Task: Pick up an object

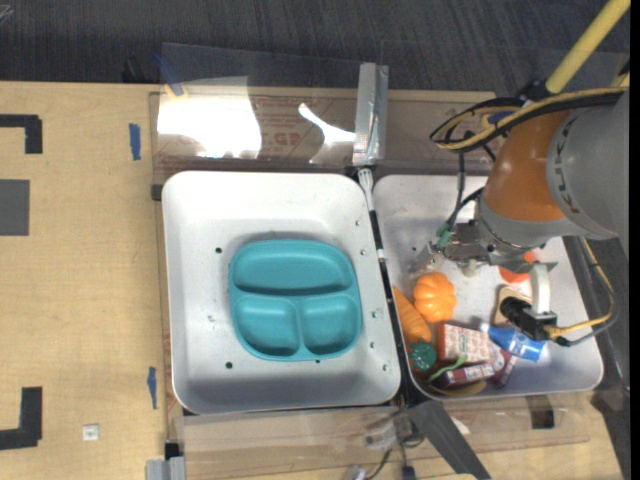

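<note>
My gripper (pixel 452 245) hangs over the middle of the right bin (pixel 400 200), below the arm's orange band. Just under it and slightly left sits a small orange pumpkin (pixel 435 296); I cannot tell whether they touch. An orange carrot-like piece (pixel 408 315) leans against the bin's left wall. Near the front wall lie a red and white box (pixel 465 343), a blue bottle (pixel 515 345), a round green piece (pixel 422 356) and a dark red item (pixel 470 374). A small red-orange piece (pixel 514 274) peeks out from under the wrist.
The left bin (pixel 190 268) holds a teal divided plate (pixel 294 297) at its centre. A clear plastic sheet (pixel 260 118) and a metal divider post (pixel 369 113) stand behind the bins. Brown board (pixel 70 268) spreads out to the left.
</note>
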